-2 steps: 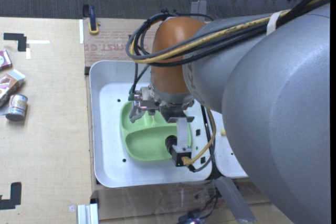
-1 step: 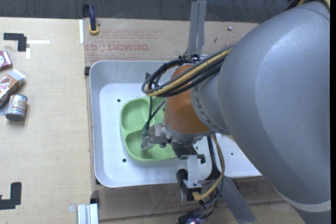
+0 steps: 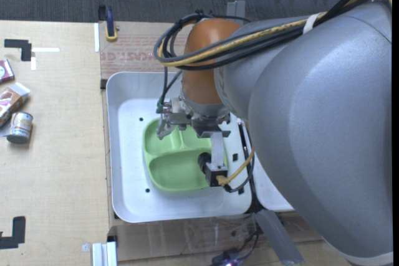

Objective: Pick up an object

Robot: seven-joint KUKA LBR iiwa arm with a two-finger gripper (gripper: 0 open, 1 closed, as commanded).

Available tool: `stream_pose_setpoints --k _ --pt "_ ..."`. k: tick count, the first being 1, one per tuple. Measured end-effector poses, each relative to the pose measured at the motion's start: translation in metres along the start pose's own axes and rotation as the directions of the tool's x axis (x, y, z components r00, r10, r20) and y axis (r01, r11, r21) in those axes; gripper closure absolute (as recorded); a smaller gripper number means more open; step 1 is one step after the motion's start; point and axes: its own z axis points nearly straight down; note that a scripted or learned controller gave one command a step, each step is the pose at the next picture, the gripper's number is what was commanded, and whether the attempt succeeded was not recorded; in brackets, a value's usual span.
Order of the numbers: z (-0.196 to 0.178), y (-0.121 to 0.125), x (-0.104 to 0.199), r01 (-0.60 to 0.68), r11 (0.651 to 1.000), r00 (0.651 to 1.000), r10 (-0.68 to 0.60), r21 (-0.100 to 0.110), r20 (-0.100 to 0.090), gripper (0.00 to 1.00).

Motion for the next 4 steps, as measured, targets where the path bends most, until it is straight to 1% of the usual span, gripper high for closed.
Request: stream_pose_setpoints --k 1,2,3,4 --pt "0.056 -0.075 -0.035 -0.004 1.0 1.0 0.004 0.001 -0.001 0.0" --pt "0.017 -0.017 -0.005 0.0 1.0 1.0 0.0 0.0 0.0 0.0" --pt "-0.052 -0.033 0.029 0.0 1.0 1.0 0.0 0.0 0.0 0.0" --pt "0.012 0.026 -0.028 -0.001 1.0 1.0 0.001 0.0 0.0 0.0"
